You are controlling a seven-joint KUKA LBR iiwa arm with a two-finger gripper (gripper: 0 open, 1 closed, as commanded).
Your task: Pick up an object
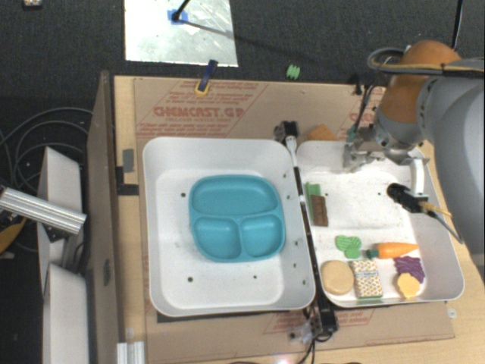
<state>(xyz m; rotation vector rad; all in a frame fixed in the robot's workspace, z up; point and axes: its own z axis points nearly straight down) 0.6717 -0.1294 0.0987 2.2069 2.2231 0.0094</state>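
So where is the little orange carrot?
The small orange toy carrot lies in the right white bin, near its front right side, between the green leafy toy and the purple toy.

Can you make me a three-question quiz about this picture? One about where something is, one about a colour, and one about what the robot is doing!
1. Where is the divided tray?
A. left bin
B. right bin
C. on the floor

2. What colour is the carrot?
A. blue
B. orange
C. white

3. The gripper is
A. over the right bin's far end, away from the toys
B. holding the carrot
C. inside the tray

Answers: 1 A, the tray lies in the left bin. 2 B, it is orange with a green end. 3 A, the toys lie at the near end.
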